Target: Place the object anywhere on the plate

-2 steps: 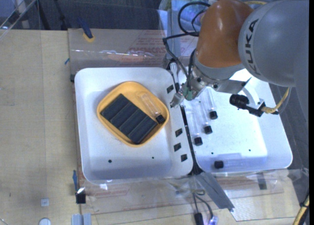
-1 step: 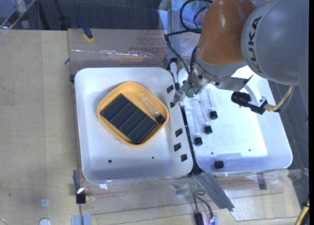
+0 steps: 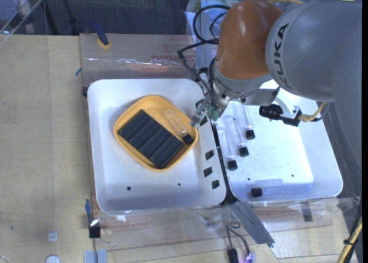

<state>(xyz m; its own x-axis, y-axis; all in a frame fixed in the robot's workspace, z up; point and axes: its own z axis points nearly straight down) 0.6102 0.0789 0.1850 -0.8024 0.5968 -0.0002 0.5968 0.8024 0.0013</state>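
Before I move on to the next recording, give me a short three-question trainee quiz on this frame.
1. True or false: the yellow plate sits in the right bin.
2. Multiple choice: what lies on the plate? A) a dark ribbed rectangular object B) a red ball C) a metal spoon
3. Short answer: where is the hand relative to the plate?

Key
1. False: the plate is in the left bin.
2. A.
3. At the plate's right rim, near the divide between the two bins, over the clear tube-like item that lies along the plate's right edge. Whether it grips anything cannot be told.
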